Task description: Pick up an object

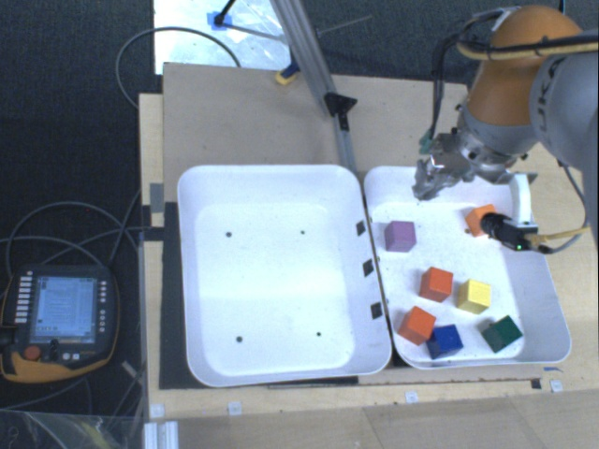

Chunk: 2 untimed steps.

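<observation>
The right bin [552, 340] holds several small blocks: a purple cube [401, 236], an orange cube [436, 283], a yellow cube [474, 295], a second orange cube [417, 325], a blue cube [445, 340] and a green cube [503, 333]. Another orange piece [480, 219] lies near the bin's far right side. My gripper [427, 183] hangs over the far end of the right bin, up and to the right of the purple cube. Nothing shows between its tips.
The left bin [271, 269] stands beside the right one, with a row of black clips [367, 267] at the shared edge. A slanted metal pole [314, 59] crosses the bench at the back. A teach pendant [58, 321] lies on the floor at left.
</observation>
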{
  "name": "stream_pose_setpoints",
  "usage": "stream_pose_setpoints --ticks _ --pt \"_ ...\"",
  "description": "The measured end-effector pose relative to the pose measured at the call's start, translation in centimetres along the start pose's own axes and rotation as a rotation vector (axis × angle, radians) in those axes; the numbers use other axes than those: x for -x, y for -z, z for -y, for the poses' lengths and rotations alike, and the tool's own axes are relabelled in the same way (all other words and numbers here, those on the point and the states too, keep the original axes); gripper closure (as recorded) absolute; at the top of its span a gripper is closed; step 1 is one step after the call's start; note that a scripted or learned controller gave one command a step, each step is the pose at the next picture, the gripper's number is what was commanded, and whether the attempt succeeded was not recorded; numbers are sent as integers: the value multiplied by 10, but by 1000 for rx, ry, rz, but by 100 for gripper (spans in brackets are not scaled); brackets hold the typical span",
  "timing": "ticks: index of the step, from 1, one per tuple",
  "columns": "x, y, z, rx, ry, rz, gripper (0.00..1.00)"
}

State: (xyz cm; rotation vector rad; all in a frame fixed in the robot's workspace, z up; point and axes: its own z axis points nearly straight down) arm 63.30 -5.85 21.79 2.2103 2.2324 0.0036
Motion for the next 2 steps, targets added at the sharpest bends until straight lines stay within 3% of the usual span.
stream_pose_setpoints --ticks 2 --pt "-102 -3 -2 0 1 -1 100"
